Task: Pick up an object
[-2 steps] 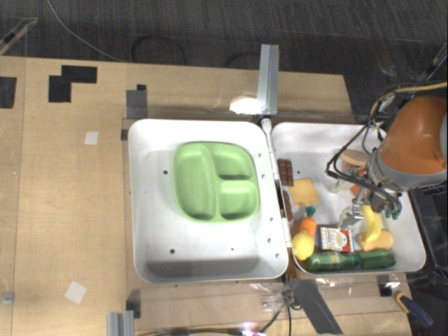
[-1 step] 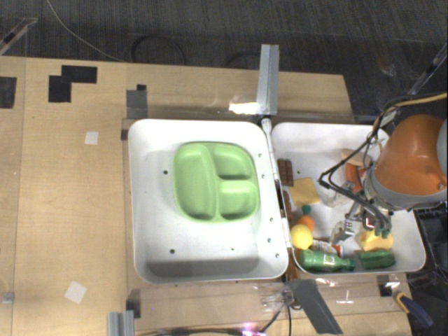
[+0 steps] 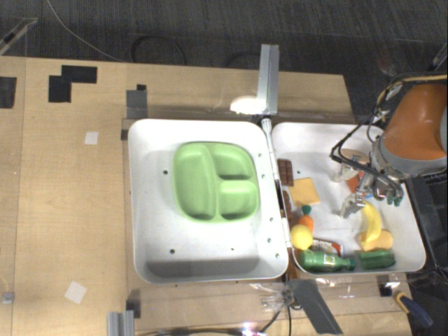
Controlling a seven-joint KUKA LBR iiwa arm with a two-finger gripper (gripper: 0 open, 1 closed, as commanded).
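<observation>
While the gripper (image 3: 358,203) hovers, a banana (image 3: 372,224) lies beside it (right bin (image 3: 413,257))

The wooden tabletop (image 3: 63,208) carries two shallow white bins side by side, the left bin (image 3: 150,257) touching the right bin (image 3: 413,257).

Pale wooden bench top (image 3: 63,208) with black square markings (image 3: 70,81), dark grey carpet floor (image 3: 210,12) behind, thin cable (image 3: 77,30) trailing across it, bright glare spot (image 3: 245,105).
</observation>
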